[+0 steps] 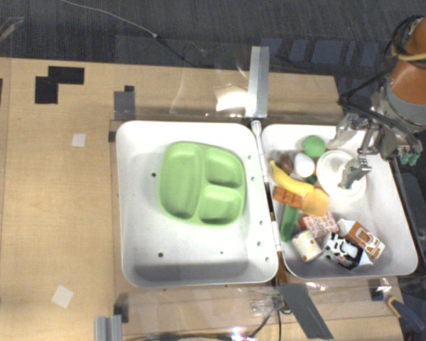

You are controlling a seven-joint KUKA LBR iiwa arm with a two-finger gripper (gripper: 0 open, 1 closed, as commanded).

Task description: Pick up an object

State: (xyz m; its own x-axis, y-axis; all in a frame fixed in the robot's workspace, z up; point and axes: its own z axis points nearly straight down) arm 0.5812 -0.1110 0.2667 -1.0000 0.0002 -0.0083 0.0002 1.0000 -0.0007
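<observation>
Camera view: arm reaches from the right, end effector (355, 168) above right bin (401, 212); finger state unclear.

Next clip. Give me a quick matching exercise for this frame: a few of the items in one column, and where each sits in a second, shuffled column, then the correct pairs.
Things:
1. green divided plate
2. banana
3. green ball
4. gripper

Places:
A. right bin, at the far edge of the pile of items
B. over the right bin, above a small white cup
C. left bin, near its middle
D. right bin, lying slantwise by the wall between the bins

Pairs: 1-C, 2-D, 3-A, 4-B
</observation>
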